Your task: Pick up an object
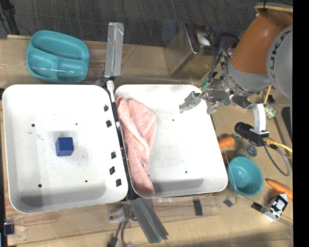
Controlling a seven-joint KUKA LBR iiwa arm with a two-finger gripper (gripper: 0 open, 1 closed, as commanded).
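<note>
The arm [260,45] comes in from the right, its orange band above the wrist, and the gripper [191,101] hangs over the far right corner of the right bin [195,174]. Whether it is apart or together I cannot tell from here, and nothing shows in its grasp.

A pink cloth [137,138] lies crumpled along the left wall of the right bin, stretching from the far end toward the near end, well apart from the gripper. In the left bin [20,189] a small blue cube [65,145] sits alone near the middle.

Outside the bins, a teal tray [57,55] rests on the bench at the far left. To the right of the right bin stands a teal bowl [244,175], with an orange carrot [226,142] just beyond it.
</note>
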